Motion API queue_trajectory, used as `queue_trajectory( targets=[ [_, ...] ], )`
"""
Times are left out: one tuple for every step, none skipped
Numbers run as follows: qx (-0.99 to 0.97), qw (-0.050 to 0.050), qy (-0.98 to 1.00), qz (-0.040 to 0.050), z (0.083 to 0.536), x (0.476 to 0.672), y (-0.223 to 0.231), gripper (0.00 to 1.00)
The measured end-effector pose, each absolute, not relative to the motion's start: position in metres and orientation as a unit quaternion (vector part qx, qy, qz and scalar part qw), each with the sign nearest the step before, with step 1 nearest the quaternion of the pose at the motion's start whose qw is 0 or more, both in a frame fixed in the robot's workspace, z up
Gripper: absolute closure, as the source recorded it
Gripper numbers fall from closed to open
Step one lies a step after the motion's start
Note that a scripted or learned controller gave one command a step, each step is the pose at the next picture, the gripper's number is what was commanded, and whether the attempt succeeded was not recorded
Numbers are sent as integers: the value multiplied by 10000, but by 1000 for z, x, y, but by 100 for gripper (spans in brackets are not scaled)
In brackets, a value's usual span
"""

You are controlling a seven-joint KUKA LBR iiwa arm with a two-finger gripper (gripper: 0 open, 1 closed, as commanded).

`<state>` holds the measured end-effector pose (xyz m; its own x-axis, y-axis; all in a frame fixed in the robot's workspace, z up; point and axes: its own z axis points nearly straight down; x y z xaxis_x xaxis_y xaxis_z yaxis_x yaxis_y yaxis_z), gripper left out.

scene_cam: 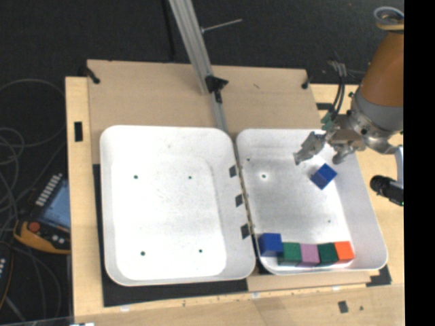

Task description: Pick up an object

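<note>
Two shallow white bins are seen side by side on a tan bench (272,100). The arm (384,73), grey with an orange band, is brought in from the right above the right bin (360,209). The gripper (325,151) is held over the upper part of that bin, its two fingers spread apart, one finger (304,151) reaching left and the other toward the lower right. Nothing is seen clamped between them.

A blue cube (324,176) is seen tilted just below the gripper, close beside the right finger; whether it is touched, or resting on the bin floor, cannot be told.

Along the bin's near wall a row of blocks is lined up, touching: a blue block (270,243), a green block (291,252), a lilac block (310,253), a dark green block (327,252) and an orange block (344,250).

The left bin (170,202) is marked by small dark dots. A slanted metal rail (194,43) is noted behind the bins, and a handheld pendant (47,212) with cables at far left.
</note>
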<state>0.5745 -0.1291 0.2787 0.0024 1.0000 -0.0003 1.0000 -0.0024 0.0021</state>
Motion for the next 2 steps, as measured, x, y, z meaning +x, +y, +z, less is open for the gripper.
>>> queue_trajectory(
  targets=[
    [7078, 24, 7064, -3, 259, 634, -171, 0],
    [7088, -24, 7054, -32, 176, 591, -213, 0]
  ],
)
